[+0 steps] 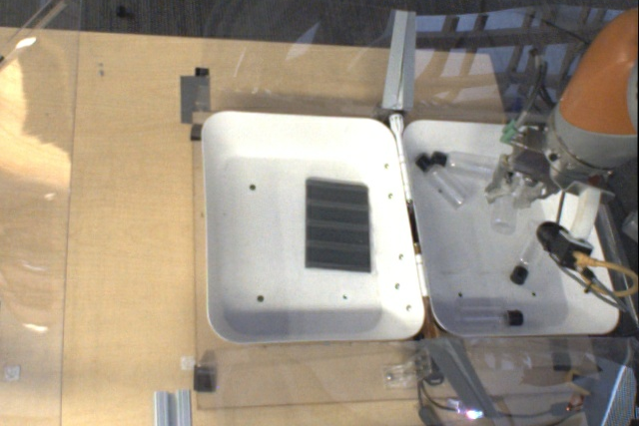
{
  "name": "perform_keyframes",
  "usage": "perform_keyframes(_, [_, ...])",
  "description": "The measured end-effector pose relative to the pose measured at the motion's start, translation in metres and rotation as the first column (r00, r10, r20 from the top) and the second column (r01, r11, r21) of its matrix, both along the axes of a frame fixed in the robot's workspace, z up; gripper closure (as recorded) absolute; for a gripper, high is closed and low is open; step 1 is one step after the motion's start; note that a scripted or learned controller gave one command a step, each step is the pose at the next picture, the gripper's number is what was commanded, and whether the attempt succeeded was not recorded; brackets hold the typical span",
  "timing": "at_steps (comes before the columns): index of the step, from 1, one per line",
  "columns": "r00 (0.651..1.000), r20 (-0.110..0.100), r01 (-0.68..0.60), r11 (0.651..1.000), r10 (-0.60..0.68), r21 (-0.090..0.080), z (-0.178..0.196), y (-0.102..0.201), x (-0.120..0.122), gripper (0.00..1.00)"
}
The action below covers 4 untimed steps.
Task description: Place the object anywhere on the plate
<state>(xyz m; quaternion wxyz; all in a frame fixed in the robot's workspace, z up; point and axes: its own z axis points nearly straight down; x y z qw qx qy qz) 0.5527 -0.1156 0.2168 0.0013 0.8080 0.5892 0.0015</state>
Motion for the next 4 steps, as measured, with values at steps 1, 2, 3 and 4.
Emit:
perform_keyframes(1, [0.991, -0.003, 0.130, 0.991, -0.130, 0.001, -0.027, 0.071, 0.072, 1.00])
perform_keyframes(2, [0.968, 0.000, -0.252, 0.968, 0.252, 0.000, -0.031, 0.110, 0.104, 1.00])
perform_keyframes(3, [0.755, 0.003, -0.656, 0.755, 0.656, -0.004, -0.030, 0.165, 0.117, 1.00])
perform_keyframes(4, [0.735, -0.010, -0.677, 0.736, 0.678, 0.009, -0.119, 0.231, 0.113, 1.00])
